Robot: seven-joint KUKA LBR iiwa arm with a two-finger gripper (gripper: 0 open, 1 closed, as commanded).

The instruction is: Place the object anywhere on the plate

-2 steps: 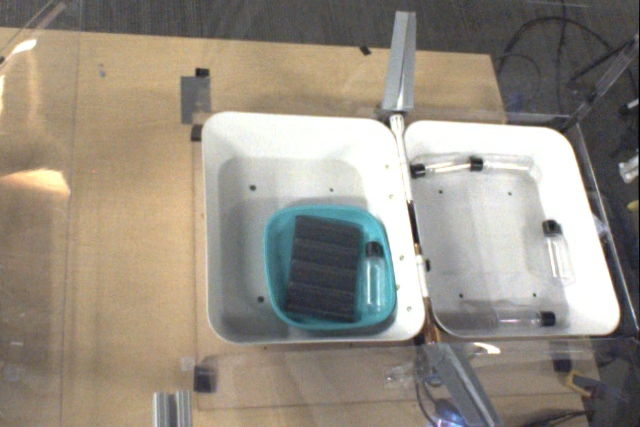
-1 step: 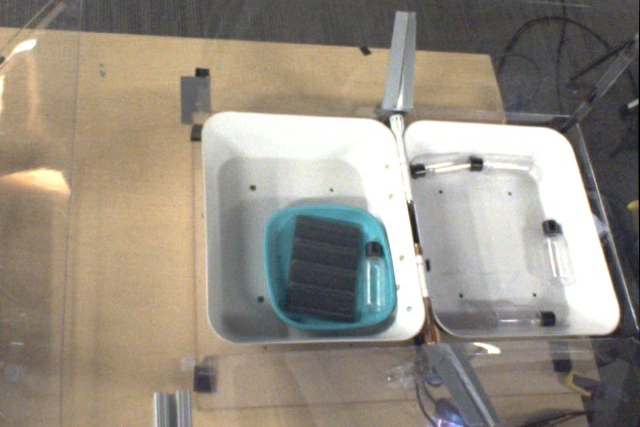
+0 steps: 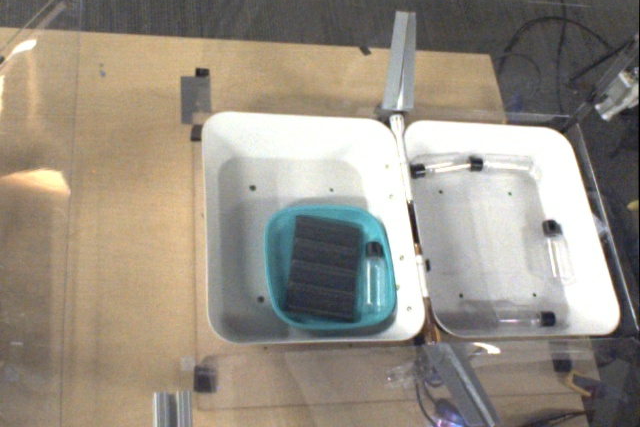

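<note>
The dark ribbed block [image 3: 324, 267] already lies flat on the teal plate [image 3: 283, 307] in the left bin [image 3: 228, 225], its long axis running from the near-left toward the far-right edge, slightly tilted, with a clear vial [image 3: 374, 275] just beside its right side. The placing looks done, so I judge that nothing remains but to keep clear. Of the jaws I cannot tell.

I saw a dark ridged block [image 3: 323, 266] lying on the teal plate [image 3: 279, 245] in the left bin [image 3: 230, 215].
</note>
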